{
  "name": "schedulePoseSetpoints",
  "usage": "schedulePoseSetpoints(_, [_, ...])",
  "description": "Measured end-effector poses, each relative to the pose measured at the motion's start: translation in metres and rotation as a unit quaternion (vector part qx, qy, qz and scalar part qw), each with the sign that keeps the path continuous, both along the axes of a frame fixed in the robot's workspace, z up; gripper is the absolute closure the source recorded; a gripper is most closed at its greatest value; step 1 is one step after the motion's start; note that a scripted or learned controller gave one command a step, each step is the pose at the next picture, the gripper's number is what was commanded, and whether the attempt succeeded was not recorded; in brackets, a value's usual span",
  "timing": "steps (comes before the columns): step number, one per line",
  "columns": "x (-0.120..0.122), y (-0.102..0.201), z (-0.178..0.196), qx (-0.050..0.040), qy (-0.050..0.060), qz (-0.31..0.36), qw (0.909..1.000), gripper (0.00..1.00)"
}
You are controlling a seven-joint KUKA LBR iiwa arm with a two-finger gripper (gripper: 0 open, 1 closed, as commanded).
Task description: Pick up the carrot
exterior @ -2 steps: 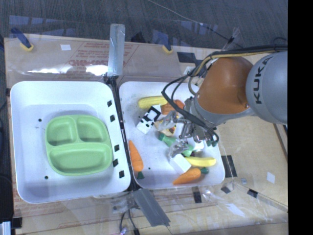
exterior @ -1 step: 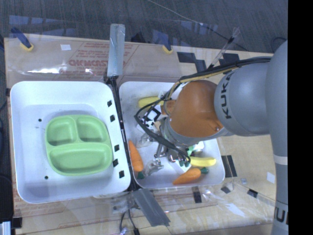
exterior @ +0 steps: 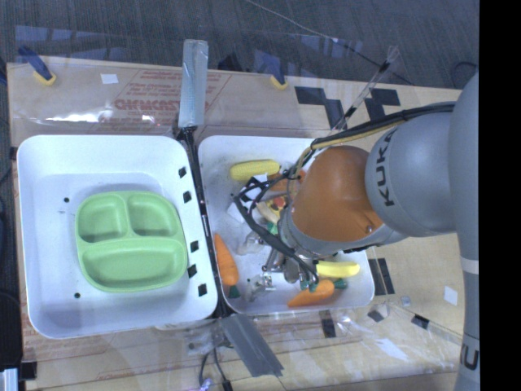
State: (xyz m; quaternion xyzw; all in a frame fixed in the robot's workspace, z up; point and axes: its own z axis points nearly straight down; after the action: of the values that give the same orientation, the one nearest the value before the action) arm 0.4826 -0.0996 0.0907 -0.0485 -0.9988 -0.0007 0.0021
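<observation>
Two bins sit side by side on the table (exterior: pixel 98 96); the left bin (exterior: pixel 41 218) holds a divided plate (exterior: pixel 129 240) near its middle. In the right bin (exterior: pixel 213 169), one carrot (exterior: pixel 225 261) lies along the left wall, another carrot (exterior: pixel 312 294) at the near edge. A corn cob (exterior: pixel 254 169) lies toward the far side, with the arm (exterior: pixel 383 186) over the bin's middle and the gripper (exterior: pixel 273 271) between the carrots.

You see two bins (exterior: pixel 106 149) of smooth white plastic with a soft sheen. The green tray (exterior: pixel 129 241) looks like matt plastic. The carrot (exterior: pixel 225 261) looks smooth and slightly glossy. The arm (exterior: pixel 423 177) has a satin grey shell and a glossy orange band (exterior: pixel 334 190). The surface (exterior: pixel 407 332) looks like pale wood.
</observation>
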Motion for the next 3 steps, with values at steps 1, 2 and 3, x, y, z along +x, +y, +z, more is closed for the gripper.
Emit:
schedulePoseSetpoints(1, [0.111,-0.012,0.002,-0.001,-0.004,-0.029,0.9996,0.0])
schedulePoseSetpoints(2, [0.046,0.003,0.005,-0.0038,-0.008,-0.127,0.9919,0.0])
schedulePoseSetpoints(3, [0.047,0.005,0.014,-0.0024,-0.007,-0.123,0.9924,1.0])
